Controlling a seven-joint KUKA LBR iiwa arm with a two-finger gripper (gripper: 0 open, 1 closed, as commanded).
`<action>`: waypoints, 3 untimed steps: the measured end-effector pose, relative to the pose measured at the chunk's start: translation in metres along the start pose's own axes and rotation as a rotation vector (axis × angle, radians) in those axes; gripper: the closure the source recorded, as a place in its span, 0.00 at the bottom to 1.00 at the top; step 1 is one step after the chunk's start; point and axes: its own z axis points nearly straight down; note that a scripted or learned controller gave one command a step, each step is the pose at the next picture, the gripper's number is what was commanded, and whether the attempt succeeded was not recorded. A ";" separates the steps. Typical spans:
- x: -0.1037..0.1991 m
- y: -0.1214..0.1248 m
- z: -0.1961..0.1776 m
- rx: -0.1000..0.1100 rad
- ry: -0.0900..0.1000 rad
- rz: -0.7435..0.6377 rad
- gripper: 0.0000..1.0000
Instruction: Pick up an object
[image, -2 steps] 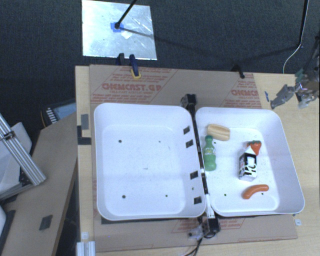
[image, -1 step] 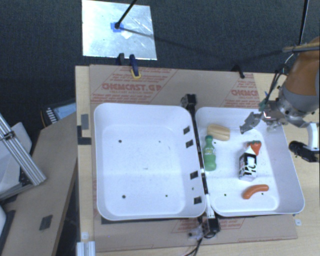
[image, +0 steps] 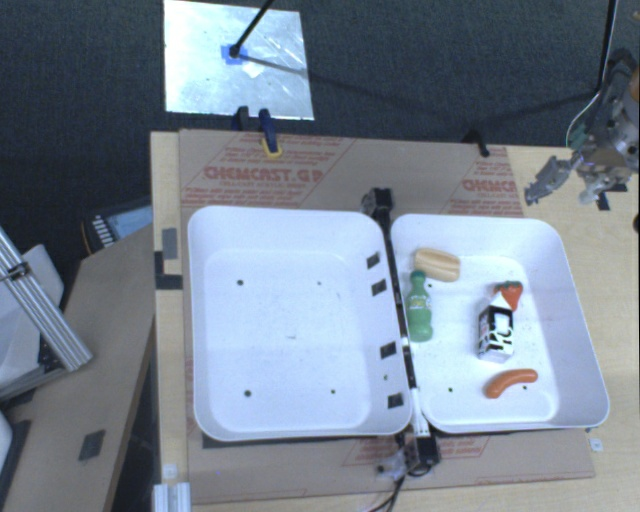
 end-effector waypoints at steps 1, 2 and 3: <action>0.002 -0.001 -0.006 0.006 0.002 -0.006 1.00; 0.112 -0.021 -0.068 0.007 0.006 -0.008 1.00; 0.180 -0.040 -0.124 0.007 0.008 -0.005 1.00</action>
